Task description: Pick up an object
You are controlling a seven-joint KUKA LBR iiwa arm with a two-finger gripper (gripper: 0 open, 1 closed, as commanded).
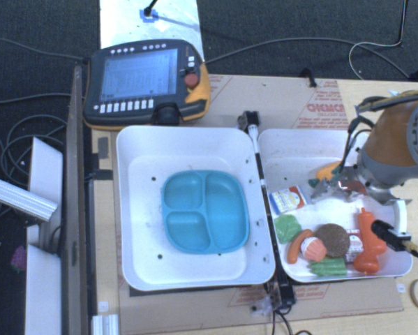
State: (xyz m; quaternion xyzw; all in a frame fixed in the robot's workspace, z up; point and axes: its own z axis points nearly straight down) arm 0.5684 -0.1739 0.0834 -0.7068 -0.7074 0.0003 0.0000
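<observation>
**Arm over the crowded right bin, no object seen in the grip**

The shallow white left bin [135,187] is taken up by a light-blue divided plastic plate [205,211] laid flat at its middle, with bare floor left all round it. Just right of the central divider, the shallow white right bin [292,142] carries the candidates, bunched toward its near edge: a small white packet [287,200], a green leaf-shaped piece [287,227], a brown round toy [332,240] and an orange bottle-shaped toy [367,241] close to the right wall. The far half of that bin is largely open, which leaves room for a descent. The gripper [332,184] is seen low above the bin's middle, just far of the cluster, presumably brought there for a pick. Whether it is open or closed cannot be told; nothing is seen held.
</observation>
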